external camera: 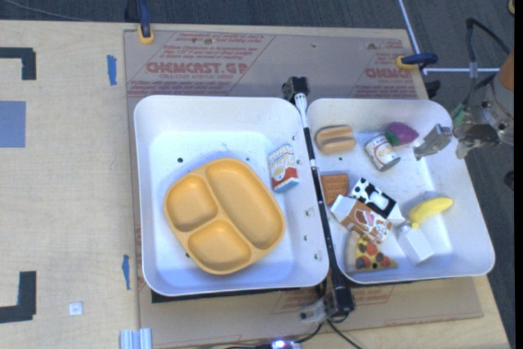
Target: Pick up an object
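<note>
Hovering at the right bin's [482, 257] far right rim, gripper [445, 139] spread, holding nothing. Best target (closest, unobstructed): purple toy [402, 131], just left of it. Lower straight, straddle it, avoid the can [382, 152] alongside, then pinch.

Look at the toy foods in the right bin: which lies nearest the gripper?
The purple toy, at the bin's far side, is closest to the gripper; the banana and hot dog are farther.

Bins [155, 176] glossy white plastic; yellow tray [225, 215] smooth plastic, semi-matt; bench [57, 200] matt wood, prob. plywood.
</note>
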You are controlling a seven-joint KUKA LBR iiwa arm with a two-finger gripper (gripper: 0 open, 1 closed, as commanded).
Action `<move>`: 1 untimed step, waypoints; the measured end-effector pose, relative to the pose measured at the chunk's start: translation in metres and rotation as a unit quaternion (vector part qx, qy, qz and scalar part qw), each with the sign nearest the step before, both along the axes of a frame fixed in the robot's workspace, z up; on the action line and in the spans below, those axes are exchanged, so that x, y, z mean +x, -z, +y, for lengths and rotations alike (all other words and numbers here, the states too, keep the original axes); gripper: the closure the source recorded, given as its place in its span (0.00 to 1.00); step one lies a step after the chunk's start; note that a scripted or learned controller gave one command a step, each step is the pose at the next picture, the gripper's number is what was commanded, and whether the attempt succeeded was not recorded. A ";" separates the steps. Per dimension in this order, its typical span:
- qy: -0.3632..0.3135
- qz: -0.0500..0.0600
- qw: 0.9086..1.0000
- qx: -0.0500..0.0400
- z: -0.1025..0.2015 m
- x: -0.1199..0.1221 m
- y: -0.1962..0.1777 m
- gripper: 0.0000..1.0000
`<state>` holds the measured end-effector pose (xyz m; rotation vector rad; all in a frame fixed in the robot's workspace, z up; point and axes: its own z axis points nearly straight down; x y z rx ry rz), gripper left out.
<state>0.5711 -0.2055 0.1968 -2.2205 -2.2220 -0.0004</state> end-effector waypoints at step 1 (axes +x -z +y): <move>0.000 -0.001 1.000 0.000 0.001 -0.042 0.102 0.00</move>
